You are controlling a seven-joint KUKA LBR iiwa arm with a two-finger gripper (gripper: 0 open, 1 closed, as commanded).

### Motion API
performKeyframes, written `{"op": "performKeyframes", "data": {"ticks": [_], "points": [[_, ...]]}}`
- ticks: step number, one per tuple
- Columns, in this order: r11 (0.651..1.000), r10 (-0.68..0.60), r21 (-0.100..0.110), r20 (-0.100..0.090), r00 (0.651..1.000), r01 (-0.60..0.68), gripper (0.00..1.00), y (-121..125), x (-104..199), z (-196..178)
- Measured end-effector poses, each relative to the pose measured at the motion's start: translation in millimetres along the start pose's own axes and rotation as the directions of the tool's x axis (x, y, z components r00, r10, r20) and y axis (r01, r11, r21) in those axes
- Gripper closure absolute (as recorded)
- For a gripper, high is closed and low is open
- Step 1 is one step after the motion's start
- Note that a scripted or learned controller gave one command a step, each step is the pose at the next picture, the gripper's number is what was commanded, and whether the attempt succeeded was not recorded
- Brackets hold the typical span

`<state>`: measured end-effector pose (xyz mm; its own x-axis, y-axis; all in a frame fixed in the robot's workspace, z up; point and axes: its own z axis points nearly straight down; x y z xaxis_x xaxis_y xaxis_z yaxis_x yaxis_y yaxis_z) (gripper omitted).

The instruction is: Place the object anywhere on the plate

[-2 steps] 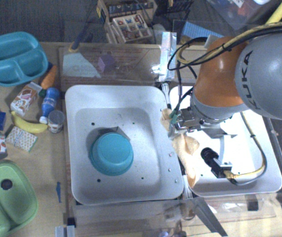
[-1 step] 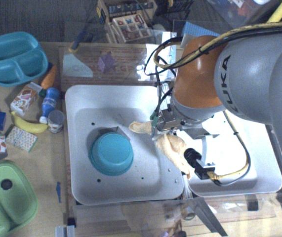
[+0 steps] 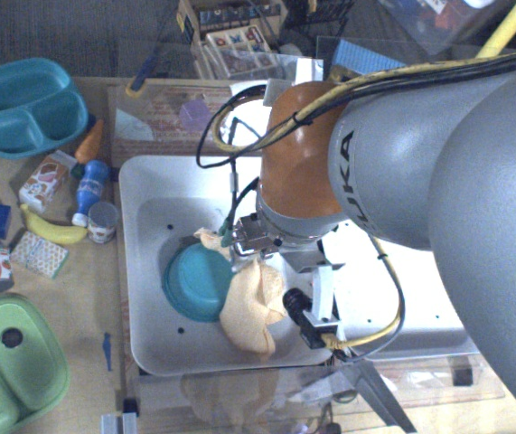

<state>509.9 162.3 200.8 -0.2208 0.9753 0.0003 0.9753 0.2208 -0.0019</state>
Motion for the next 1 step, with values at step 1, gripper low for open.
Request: {"op": "performKeyframes", "data": {"ticks": [1], "points": [[1.0, -0.024, -0.002, 0.0, 1.0, 0.024, 1.0, -11.1, -1.6, -22.3]]}}
